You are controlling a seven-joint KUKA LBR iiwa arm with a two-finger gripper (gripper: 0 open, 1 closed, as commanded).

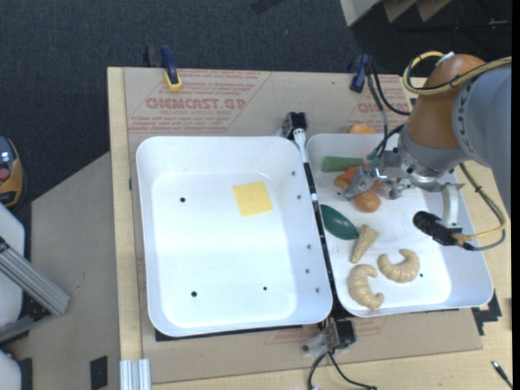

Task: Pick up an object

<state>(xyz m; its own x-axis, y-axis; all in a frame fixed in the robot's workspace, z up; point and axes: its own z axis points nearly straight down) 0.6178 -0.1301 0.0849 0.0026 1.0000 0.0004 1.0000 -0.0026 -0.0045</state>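
Across the bench, seen from the fixed overhead camera, we log two shallow white bins side by side on a board printed with red lettering. Item one: the left bin holds a single flat yellow square, lying in its upper middle, well apart from the walls. Item two: the right bin holds the rest of the stock. We count a dark green leaf-shaped piece near the divider between the bins; a pale cone just beside it to the lower right; two tan croissant-shaped pieces, one near the front wall and the other just to its right; a small orange ball beside the gripper; a green bar toward the back, with a red-orange piece next to it; and another orange piece at the back rim. Item three: the arm, grey with an orange band, reaches in from the right over the right bin. Its gripper sits low among the green bar, the red-orange piece and the orange ball. We cannot tell how far it is open, nor whether it has hold of anything. A black part with a cable hangs beside the wrist.
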